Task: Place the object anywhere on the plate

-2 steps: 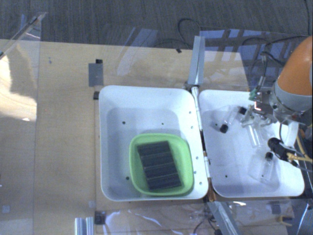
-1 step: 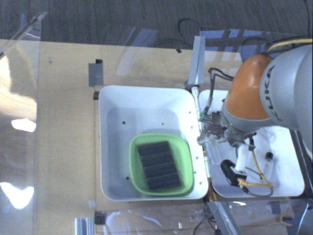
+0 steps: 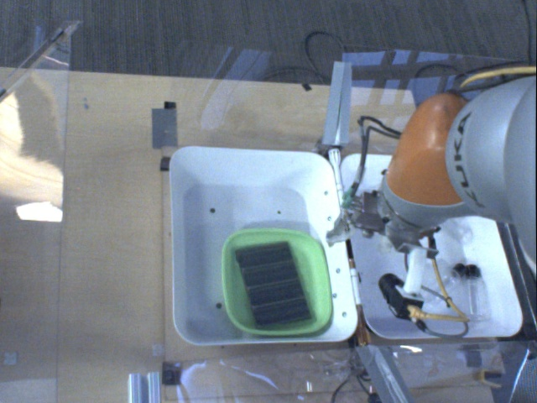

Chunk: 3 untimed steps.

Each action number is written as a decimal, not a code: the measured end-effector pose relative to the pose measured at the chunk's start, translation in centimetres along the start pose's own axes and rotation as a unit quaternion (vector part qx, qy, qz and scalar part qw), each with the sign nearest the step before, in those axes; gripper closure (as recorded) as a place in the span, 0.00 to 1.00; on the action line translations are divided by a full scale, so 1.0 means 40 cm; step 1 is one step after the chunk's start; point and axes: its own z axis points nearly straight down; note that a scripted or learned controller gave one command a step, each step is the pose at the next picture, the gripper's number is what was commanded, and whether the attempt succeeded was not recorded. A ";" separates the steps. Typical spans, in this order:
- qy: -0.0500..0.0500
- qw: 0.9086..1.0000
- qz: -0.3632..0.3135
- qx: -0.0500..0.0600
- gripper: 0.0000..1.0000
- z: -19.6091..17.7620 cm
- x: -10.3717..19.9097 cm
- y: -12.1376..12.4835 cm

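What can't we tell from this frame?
- Gripper: the arm's orange band and wrist cover it from above, so finger state and any held object are hidden.
- Right bin: the arm hides its upper part; small items there are too small to identify.
- Dark ridged object on the green plate in the left bin: too blurred to name.

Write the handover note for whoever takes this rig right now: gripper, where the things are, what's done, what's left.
Gripper: low over the near edge of the right bin; grip state not readable.
Green plate: in the left bin, toward its front.
Dark ridged block: lying flat on the plate, apart from the gripper.
Done: by its position, the object is on the plate.
Left: nothing apparent except backing the arm out.
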 end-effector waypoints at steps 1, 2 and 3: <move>0.001 1.000 -0.002 -0.002 1.00 -0.026 0.004 0.004; 0.000 0.999 -0.042 0.000 1.00 -0.001 0.141 -0.078; 0.002 0.999 -0.043 -0.002 1.00 -0.027 0.143 -0.072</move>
